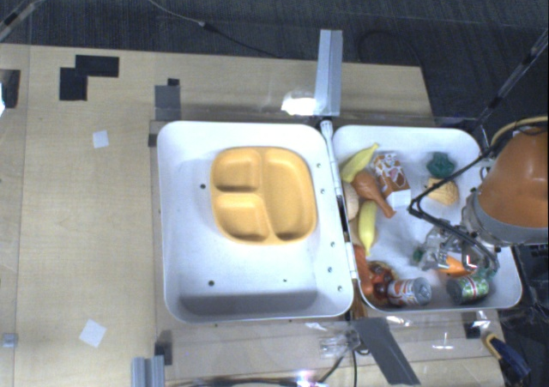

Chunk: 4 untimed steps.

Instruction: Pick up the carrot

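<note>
The right bin (502, 295) holds the clutter; the left bin (184, 205), at nine o'clock from it, carries a yellow divided plate (262, 194). The gripper (452, 256) hangs low at the right bin's four o'clock corner, and I cannot tell how its tips stand. The carrot (452, 266) seems the small orange piece right beneath it, just at eleven o'clock of a green can (468, 289). Best to close centred along the carrot and lift straight, sparing the can.

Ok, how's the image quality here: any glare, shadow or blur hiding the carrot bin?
Camera view: even lighting; a glare patch on the metal divider post; soft shadow along the left bin's lower wall; right bin clutter soft and low-detail, the carrot a small orange blur at the gripper.
</note>
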Motion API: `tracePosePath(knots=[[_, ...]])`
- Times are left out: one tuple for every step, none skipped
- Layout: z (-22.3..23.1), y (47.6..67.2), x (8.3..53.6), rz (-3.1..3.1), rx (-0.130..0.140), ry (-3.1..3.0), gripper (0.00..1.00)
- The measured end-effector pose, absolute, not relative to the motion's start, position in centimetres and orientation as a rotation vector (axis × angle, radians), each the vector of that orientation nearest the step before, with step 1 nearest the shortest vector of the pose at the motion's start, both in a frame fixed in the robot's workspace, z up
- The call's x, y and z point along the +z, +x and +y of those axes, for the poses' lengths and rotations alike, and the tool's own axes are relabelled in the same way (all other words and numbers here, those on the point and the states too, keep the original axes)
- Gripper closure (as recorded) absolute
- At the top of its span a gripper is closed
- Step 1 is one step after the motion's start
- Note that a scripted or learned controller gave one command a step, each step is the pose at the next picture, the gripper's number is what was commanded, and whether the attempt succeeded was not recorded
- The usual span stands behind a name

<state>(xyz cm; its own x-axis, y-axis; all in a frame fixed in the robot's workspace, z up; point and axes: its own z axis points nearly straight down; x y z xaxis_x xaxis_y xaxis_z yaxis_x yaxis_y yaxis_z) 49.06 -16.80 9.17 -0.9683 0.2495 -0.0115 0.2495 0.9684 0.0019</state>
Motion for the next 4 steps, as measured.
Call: tracePosePath(knots=[[-18.9, 49.4, 9.0, 3.096, 0.015, 0.451, 1.0], [-19.6, 49.3, 9.0, 3.089, 0.0, 0.457, 0.0], [-14.8, 54.3, 9.0, 3.028, 0.005, 0.778, 0.0], [-18.5, 49.1, 9.0, 3.02, 0.0, 0.811, 0.0]])
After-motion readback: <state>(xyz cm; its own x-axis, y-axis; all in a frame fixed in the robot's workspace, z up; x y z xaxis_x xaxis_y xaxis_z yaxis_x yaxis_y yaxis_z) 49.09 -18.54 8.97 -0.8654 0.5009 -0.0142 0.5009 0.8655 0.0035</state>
